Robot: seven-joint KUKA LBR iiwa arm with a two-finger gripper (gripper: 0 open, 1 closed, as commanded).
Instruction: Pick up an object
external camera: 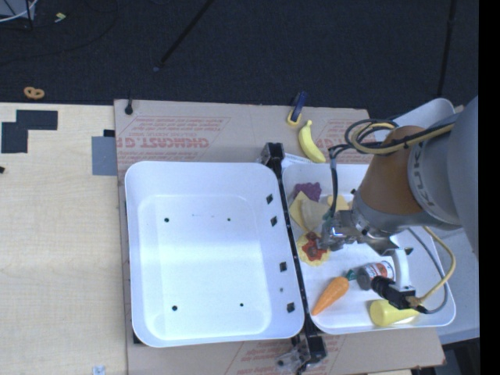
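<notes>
**Gripper low in the right bin's clutter, grasp unconfirmed**

On my screen the gripper (324, 239) is down among the pile at the left side of the right bin (353, 323), close to the wall it shares with the left bin (203, 248). I cannot tell whether it is open or closed, because the wrist covers it from this slanted angle. A red object (312, 249) lies touching its tip or just beside it. I take that as the target, though I see nothing clearly held.

Just beyond the red object, toward the far side, are a pale yellow piece (301, 208) and a purple object (310, 189), packed close together. A carrot (330, 294) lies nearer, toward the bin's near-left corner. A small bottle (373, 273) and a yellow lemon-shaped object (388, 312) sit toward the near right. A banana (311, 143) rests at the far rim. Both bins stand on a cardboard sheet (180, 131) on the desk (62, 233).

My worries from here:
- The red object looks small and low, so a close could slide off it.
- With the yellow piece so close, the grasp could catch that instead, or pinch both and drop one on the way up.
- The bin wall is near enough that a small sideways error could knock the tip against it.
- From this one view, an empty lift would be hard for me to spot early.
</notes>
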